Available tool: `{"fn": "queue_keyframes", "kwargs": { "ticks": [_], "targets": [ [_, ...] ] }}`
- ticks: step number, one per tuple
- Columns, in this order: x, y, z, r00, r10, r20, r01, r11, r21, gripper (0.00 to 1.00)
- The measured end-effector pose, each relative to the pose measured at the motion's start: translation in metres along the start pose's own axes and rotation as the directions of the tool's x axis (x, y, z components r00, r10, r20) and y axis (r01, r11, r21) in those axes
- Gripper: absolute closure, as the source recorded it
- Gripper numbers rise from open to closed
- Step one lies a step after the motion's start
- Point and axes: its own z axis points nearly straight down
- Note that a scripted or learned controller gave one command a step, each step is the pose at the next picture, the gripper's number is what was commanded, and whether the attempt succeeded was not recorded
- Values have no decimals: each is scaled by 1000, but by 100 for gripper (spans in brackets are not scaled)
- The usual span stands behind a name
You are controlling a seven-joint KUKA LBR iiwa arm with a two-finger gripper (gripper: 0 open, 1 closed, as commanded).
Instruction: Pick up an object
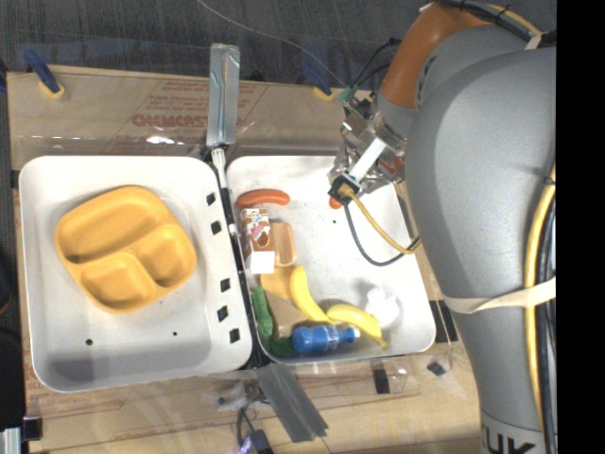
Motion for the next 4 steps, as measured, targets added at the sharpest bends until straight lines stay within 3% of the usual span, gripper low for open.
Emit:
{"fn": "queue_keyframes", "kwargs": {
  "ticks": [1,2,3,4],
  "targets": [
    [-12,-77,-36,953,302,0,-302,953,3,100],
    [-21,-92,-50,981,192,3,-192,981,4,100],
    [34,-64,-23,887,461,2,-461,887,-1,100],
    [-20,-20,-81,880,475,-3,-475,880,-1,100]
  ]
}}
